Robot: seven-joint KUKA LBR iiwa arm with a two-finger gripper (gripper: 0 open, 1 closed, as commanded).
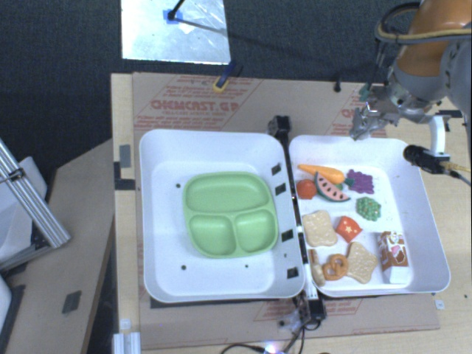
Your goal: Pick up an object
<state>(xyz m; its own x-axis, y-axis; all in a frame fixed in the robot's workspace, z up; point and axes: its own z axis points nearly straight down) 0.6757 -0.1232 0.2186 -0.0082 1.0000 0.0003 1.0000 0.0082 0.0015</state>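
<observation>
Above the far edge of the right bin (420, 198), the hand (361, 130) hangs at the end of the grey arm (424, 80), whose orange band (441, 22) shows near the view's top right corner. Whether the hand is spread or pressed together cannot be told at this size, and nothing is seen between its tips.

Inside the right bin lie the toy foods. A carrot (322, 172) sits along the far side, with a watermelon slice (331, 189) just below it and a tomato (306, 189) to that slice's left. A bunch of purple grapes (360, 181) lies near the middle, and a green broccoli piece (368, 209) sits just nearer the camera. Closer still are a slice of bread (319, 228), a small red and orange piece (348, 228), a second bread slice (361, 262), a pretzel (334, 267) and a small carton (393, 257) by the right wall.

A green divided plate (230, 214) rests in the left bin (158, 198). Both bins stand side by side on the counter (192, 102).
</observation>
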